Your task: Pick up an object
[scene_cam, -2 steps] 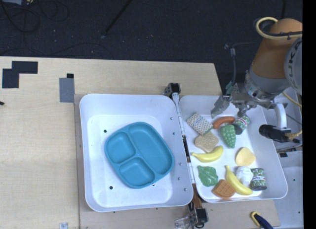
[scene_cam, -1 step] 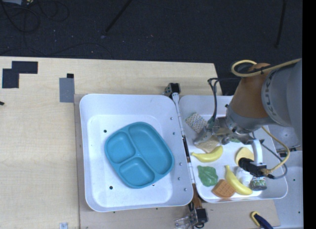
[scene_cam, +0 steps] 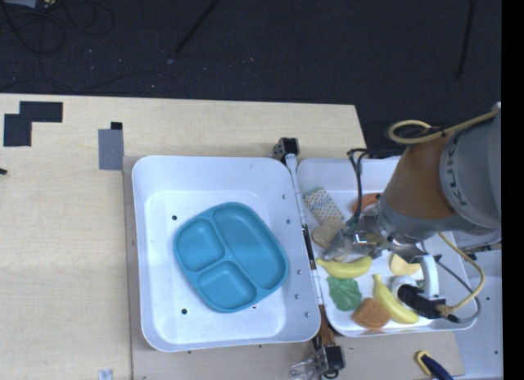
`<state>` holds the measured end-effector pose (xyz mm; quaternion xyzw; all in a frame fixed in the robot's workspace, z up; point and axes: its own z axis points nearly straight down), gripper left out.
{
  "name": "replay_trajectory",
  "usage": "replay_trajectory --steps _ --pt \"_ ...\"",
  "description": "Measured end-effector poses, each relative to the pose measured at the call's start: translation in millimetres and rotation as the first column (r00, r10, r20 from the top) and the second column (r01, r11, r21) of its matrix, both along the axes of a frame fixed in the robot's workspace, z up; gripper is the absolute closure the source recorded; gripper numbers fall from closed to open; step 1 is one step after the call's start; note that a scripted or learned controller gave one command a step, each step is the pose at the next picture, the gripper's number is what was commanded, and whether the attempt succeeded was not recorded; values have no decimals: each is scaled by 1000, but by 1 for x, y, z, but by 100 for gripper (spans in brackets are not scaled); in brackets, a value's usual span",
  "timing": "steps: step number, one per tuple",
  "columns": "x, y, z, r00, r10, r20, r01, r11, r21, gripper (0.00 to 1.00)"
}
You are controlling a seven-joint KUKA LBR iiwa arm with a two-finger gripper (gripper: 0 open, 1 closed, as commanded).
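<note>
My gripper (scene_cam: 348,243) is down in the right bin (scene_cam: 327,175), at its left-middle, under the grey arm with the orange band (scene_cam: 417,186). It hangs directly over a yellow banana (scene_cam: 348,269) and beside a tan piece (scene_cam: 327,228). I see nothing clearly held in it. Around it lie a green item (scene_cam: 344,292), a second banana (scene_cam: 394,302), a brown waffle-like piece (scene_cam: 370,314), a grey mesh block (scene_cam: 322,203) and a small yellow piece (scene_cam: 401,265). The arm hides the right bin's middle.
The left bin (scene_cam: 147,206) holds a blue divided plate (scene_cam: 231,257). A metal clamp (scene_cam: 286,148) sits at the far end of the ridge between the bins. Cables (scene_cam: 409,131) loop behind the arm. Bare wooden bench (scene_cam: 65,272) lies to the left.
</note>
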<state>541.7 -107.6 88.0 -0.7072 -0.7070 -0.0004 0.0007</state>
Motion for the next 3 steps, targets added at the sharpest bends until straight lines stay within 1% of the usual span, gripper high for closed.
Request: replay_trajectory --steps 1,2,3 --pt "45 -45 0 1000 -1 1 1 1000 -1 0" --pt "81 -56 -2 1000 1 -17 -1 1000 4 0" --pt "23 -2 0 1000 0 -3 0 1000 1 0"
